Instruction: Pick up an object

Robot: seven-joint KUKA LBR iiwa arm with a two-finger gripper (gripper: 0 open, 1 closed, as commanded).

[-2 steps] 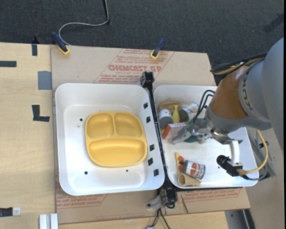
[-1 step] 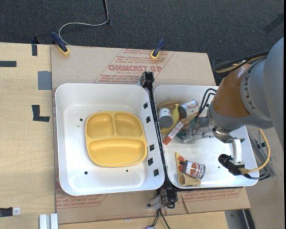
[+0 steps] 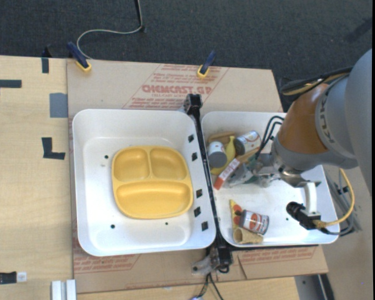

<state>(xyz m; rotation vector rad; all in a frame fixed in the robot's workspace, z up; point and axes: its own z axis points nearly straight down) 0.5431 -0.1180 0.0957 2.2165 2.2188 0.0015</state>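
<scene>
the gripper (image 3: 257,170) was down in the right bin (image 3: 281,233) among the clutter by the red-capped tube (image 3: 227,174), its grip state impossible to tell, so centring on one item and lifting straight seemed wise.

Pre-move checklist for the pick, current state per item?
1. Gripper over the right bin: ok, it is low in the pile near the bin's left side.
2. Target between the fingers: cannot tell, the wrist and clutter hide them.
3. Nearby clutter: not ok, a red-capped tube and a small can crowd the gripper.
4. Loose items away from the gripper: ok, the red-labelled can lies apart toward the bin's front.
5. Left bin contents undisturbed: ok, the yellow divided plate lies flat in the middle.
6. Divider between bins unobstructed by the arm: ok.
</scene>
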